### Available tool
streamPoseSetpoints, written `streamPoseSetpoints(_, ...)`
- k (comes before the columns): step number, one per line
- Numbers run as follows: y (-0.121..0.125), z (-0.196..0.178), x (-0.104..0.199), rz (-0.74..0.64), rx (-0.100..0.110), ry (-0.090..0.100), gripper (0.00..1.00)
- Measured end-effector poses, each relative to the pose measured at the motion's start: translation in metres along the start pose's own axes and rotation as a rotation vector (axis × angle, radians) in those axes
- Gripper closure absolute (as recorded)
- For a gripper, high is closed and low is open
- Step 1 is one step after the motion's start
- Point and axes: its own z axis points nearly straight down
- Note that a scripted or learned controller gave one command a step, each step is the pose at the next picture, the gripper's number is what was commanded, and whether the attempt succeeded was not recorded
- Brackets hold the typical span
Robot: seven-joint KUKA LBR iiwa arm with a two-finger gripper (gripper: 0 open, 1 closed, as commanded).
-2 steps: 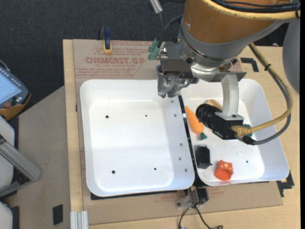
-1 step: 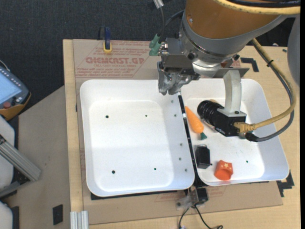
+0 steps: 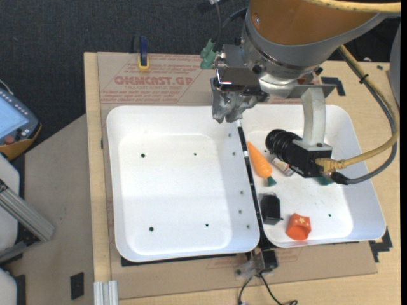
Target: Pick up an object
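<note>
The gripper (image 3: 226, 112) hangs above the far end of the divide between the two white bins (image 3: 172, 189); its grip cannot be judged. "CHEMCAST" reads on the board (image 3: 152, 79) behind. One carrot (image 3: 259, 161), one black block (image 3: 271, 208) and one red-orange piece (image 3: 298, 227) lie in the right bin (image 3: 356, 202).

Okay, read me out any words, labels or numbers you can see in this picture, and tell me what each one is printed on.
"CHEMCAST G.P" in large red letters on the brown protective sheet behind the left bin; the last letters are partly hidden by the gripper.
Smaller red lines above and below it on that sheet: too small to read.
No other text can be read.
</note>
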Motion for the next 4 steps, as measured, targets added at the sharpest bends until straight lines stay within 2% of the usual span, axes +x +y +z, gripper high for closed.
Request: streamPoseSetpoints(4,0.002,-0.042,0.003,-0.004,-0.011,0.003,1.00)
